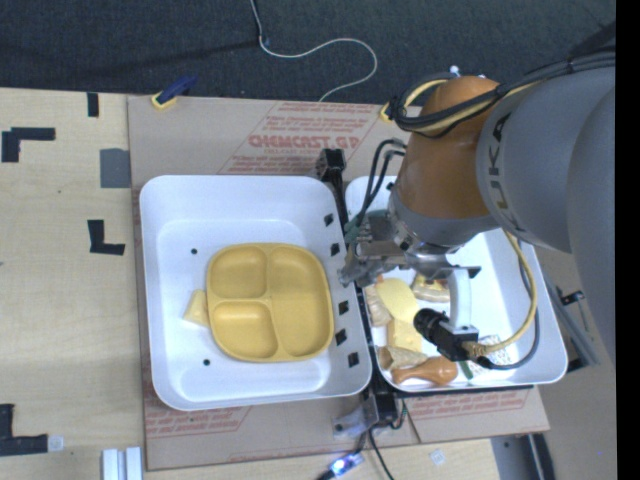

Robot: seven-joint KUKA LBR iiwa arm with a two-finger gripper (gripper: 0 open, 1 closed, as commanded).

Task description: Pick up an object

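Grey arm point(530, 158) covers the right bin point(540, 368); fingers' point(420, 288) state unclear; yellow tray point(270, 301) in left bin point(170, 218).

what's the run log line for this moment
arm: over right bin | tool: low among items | yellow tray: left bin

Robotics lab or test cell. Evidence: industrial arm point(520, 158), grey with orange band, over two white bins point(170, 218) on cardboard sheet point(290, 138) printed with red lettering. Plywood bench point(60, 268) carries black tape marks. Loose white cable point(320, 48) on dark carpet point(120, 18) behind bench. Exposed wiring loops off wrist.
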